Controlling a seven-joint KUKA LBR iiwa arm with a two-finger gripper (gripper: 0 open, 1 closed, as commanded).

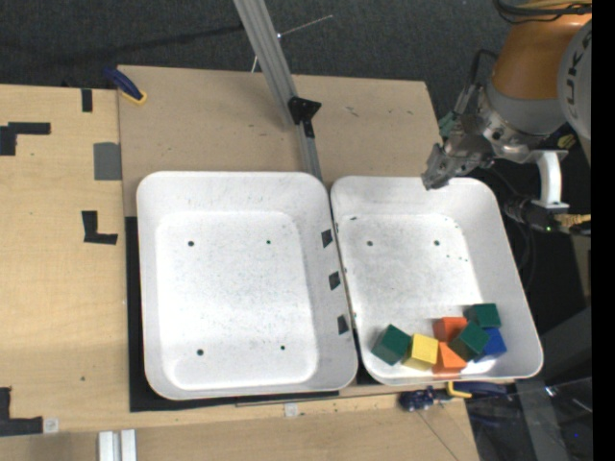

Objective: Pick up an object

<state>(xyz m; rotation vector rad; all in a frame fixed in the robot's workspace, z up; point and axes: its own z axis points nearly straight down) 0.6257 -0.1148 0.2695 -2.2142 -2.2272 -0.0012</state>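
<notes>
Several small blocks lie bunched in the near right corner of the right bin point(413, 257): a dark green block point(391, 343), a yellow block point(421, 351), an orange block point(448, 332), a green block point(481, 315) and a blue block point(493, 342). My gripper point(437, 174) hangs over the far right rim of that bin, well away from the blocks. Nothing shows between its tips.
The left bin point(235, 277) sits beside the right one. A slanted metal pole point(274, 56) runs down to the gap between the bins. Black tape marks and a blue and yellow clip point(126, 84) lie on the wooden bench.
</notes>
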